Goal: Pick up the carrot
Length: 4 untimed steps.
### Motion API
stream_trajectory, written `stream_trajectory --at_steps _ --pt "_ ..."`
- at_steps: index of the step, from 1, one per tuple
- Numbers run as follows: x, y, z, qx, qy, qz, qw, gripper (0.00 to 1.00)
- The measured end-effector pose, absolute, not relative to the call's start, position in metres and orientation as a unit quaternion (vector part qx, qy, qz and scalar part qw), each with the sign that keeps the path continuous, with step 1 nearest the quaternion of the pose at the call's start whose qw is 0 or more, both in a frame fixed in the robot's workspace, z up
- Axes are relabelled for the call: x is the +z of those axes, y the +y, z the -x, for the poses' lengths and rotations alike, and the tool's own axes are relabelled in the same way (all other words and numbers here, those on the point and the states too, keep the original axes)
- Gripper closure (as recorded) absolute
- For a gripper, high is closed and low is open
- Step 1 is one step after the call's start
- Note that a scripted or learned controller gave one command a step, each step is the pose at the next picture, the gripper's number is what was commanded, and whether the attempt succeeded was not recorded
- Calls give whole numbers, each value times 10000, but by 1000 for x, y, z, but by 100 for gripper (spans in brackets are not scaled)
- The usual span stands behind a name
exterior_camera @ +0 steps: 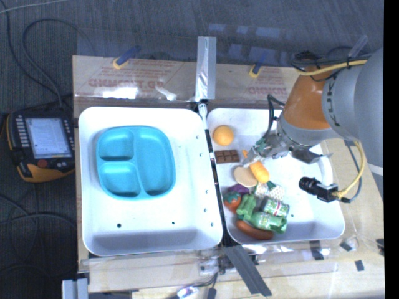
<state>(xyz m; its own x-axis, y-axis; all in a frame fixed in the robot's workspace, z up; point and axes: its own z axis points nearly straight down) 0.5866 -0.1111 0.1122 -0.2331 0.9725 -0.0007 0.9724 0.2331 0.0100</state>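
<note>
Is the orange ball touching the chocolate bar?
Apart. The camera view shows a strip of white bin floor between the orange ball and the chocolate bar below it.

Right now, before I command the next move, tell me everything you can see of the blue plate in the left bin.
The blue plate is a rounded-square tray of glossy turquoise, plastic by its look, divided into three compartments: two smaller ones stacked on its left side, one larger on its right. It lies flat on the floor of the left bin, toward the bin's upper left. Nothing rests in its compartments and nothing touches it but the bin floor. The gripper is over the right bin.
</note>
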Motion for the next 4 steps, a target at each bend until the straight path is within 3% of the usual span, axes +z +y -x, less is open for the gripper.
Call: stream_trajectory --at_steps 1,2,3,4 --pt "112 -111 -587 36 7852 -6192 33 0" --pt "89 -144 -614 28 7058 -7084 26 0" --pt "90 -128 -547 24 7032 -7110 46 0" --pt "101 -127 -549 50 7033 -7108 61 100"
